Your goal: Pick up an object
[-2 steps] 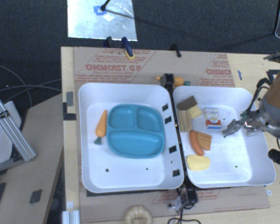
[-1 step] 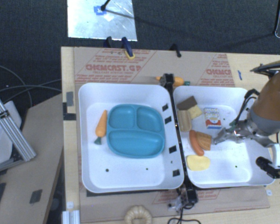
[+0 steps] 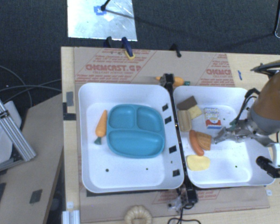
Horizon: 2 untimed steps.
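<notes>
Pick isn't done yet as far as I can judge. Using the right bin [image 3: 242, 174] as the landmark: the gripper [image 3: 218, 137] sits inside it, left of its middle, with the arm coming in over the bin's right wall. The tips point at the orange sausage-like piece [image 3: 197, 142] and end just beside or touching it — I can't tell which. Nothing is visibly between the fingers, so I wouldn't call anything held, and whether the hand is spread or closed I honestly cannot tell at this angle; the tip is just a grey blur.

Candidate objects all cluster in the left half of the right bin: the brown block [image 3: 187, 101] and tan piece [image 3: 185, 119] toward the far left corner, a small white carton [image 3: 213, 116] near the middle, the orange piece, and a yellow lump [image 3: 198, 163] toward the near left. Left to do: close on something, lift clear.

Room — the right half of that bin is bare floor, so there's space to back off or reposition. The tight side is the left wall, where the two bins meet; the orange piece lies close to it, and its neighbours crowd it, so a nudge could shove things against that rim. The left bin [image 3: 91, 171], beyond that wall, holds a blue divided plate [image 3: 135, 129] and a carrot [image 3: 101, 125].
</notes>
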{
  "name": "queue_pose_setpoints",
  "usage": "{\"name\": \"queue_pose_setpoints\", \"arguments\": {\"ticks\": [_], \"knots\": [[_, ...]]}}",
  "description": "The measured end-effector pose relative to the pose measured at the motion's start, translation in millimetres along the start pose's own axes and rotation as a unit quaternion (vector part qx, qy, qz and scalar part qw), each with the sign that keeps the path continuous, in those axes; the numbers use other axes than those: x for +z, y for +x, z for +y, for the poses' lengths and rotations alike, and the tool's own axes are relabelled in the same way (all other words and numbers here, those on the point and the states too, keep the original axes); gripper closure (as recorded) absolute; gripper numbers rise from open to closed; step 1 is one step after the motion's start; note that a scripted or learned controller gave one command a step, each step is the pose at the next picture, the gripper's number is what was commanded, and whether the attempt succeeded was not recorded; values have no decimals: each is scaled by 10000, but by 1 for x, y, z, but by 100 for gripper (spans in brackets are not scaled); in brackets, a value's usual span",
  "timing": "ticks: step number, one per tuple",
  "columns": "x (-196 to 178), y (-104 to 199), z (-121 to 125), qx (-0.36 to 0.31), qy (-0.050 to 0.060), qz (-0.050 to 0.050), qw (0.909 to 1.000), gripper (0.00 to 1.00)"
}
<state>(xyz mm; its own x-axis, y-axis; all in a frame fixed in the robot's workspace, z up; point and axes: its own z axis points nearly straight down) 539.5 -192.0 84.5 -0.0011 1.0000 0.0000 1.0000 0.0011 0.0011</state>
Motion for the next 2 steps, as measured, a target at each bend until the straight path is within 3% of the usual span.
{"name": "queue_pose_setpoints", "arguments": {"ticks": [1, 2], "knots": [[-11, 0, 1, 0, -17, -5, 10000, 100], [-73, -3, 9, -15, -34, -13, 10000, 100]]}}
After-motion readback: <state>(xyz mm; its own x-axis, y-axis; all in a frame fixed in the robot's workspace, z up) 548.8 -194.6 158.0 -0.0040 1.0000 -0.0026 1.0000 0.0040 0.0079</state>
